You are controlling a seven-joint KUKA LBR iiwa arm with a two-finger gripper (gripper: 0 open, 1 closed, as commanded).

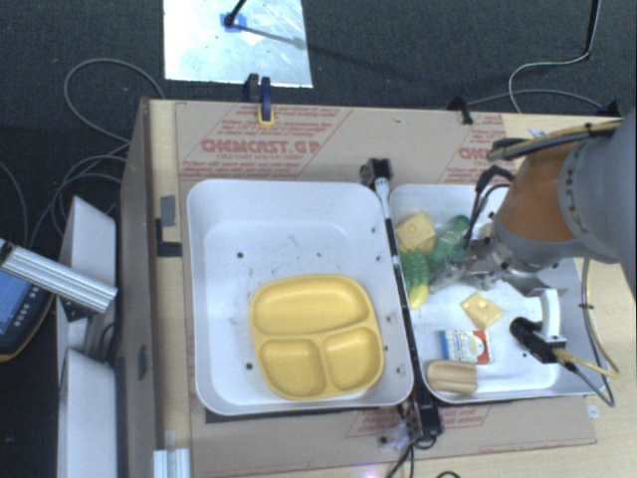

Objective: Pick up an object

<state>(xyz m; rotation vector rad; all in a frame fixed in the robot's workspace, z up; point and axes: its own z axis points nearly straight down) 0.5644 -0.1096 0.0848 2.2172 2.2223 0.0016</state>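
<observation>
My gripper (466,260) hangs low over the middle of the right bin (557,384), at the end of the grey arm with the orange band. It sits next to a green bottle-like object (453,235) and a dark green toy (414,267). A yellow block (416,231) lies at the bin's far left. Nearer the front lie a yellow wedge (483,311), a small white, blue and red carton (464,346) and a tan roll (451,376). A thin yellow piece (419,293) rests by the left wall.
The left bin (224,217) holds a yellow divided plate (317,334) in its front half. A black divider (396,277) runs between the two bins. Cables trail across the dark floor behind the bench and at the right.
</observation>
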